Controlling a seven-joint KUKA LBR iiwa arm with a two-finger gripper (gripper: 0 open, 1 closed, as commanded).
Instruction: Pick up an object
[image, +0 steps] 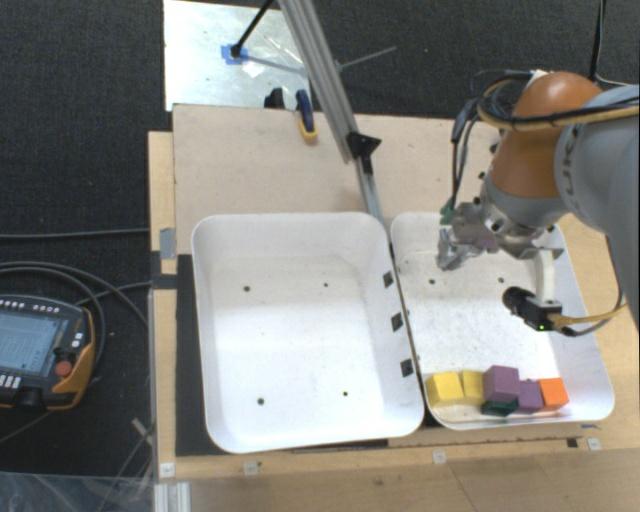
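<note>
Blocks are sitting in a short row along the near rim of the right bin (590, 330): two yellow blocks (455, 387) at the row's left end, a purple block (502, 380) beside them with a dark green block (498, 406) just in front of it, then a smaller purple block (529, 396) and an orange block (553, 392) at the right end. All of them are lying close together, touching or nearly so, down in the bin's near corner.

Well apart from that row, toward the bin's far end, the claw (452, 252) is hanging over bare white floor near the wall shared with the left bin (215, 330). Nothing is showing between its fingers, and whether they are spread or closed cannot be told from this angle. The grey arm with its orange band (535, 125) is reaching in over the bin's far right side.

The counter (240, 160) is carrying both bins side by side, with a slanted metal pole (325, 80) rising behind them.
</note>
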